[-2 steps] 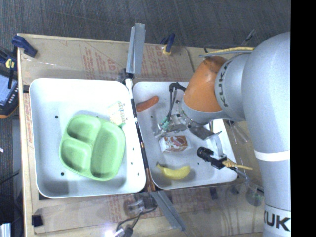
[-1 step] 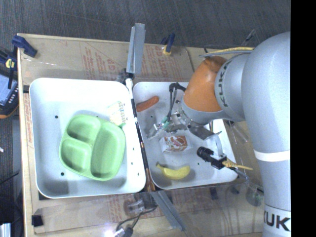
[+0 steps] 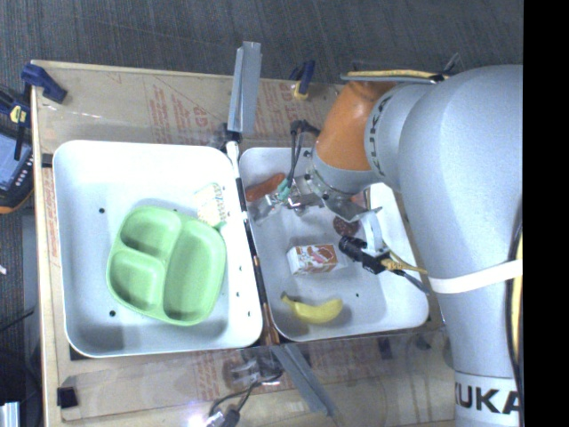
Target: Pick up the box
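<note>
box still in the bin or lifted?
In the bin. The box lies flat on the right bin's floor, above the banana.

gripper (image 3: 283, 196): buried under wrist hardware, finger state unreadable
reddish item (image 3: 263, 188): half covered by gripper, kind unclear
right bin (image 3: 277, 323): far wall and right side hidden behind arm (image 3: 444, 149)
box (image 3: 312, 259): print too small to read
arm: cut off at right and bottom edges
</note>
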### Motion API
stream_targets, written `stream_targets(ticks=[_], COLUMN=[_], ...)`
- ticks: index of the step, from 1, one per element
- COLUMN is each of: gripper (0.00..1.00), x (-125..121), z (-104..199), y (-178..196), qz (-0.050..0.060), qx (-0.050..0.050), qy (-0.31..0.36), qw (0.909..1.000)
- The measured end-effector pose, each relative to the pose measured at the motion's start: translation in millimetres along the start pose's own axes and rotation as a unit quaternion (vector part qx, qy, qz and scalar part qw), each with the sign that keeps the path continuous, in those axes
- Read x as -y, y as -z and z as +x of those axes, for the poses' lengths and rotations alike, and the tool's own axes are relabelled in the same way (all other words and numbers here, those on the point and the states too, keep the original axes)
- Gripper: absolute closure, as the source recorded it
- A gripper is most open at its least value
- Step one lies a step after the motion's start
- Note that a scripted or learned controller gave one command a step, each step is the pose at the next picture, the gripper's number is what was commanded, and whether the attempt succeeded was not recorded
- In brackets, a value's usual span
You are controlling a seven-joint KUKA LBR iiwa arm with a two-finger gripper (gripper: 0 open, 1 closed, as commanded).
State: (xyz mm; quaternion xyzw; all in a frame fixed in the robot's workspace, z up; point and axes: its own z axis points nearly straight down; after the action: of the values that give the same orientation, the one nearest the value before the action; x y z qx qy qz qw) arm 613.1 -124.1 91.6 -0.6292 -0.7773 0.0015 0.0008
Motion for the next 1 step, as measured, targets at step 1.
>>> stream_targets(ticks=[1], gripper=[0.00], x=[85.6], z=[-25.0], y=[35.1], qz=[-0.001], qx=[-0.001], qy=[0.000], qw=[1.0000])
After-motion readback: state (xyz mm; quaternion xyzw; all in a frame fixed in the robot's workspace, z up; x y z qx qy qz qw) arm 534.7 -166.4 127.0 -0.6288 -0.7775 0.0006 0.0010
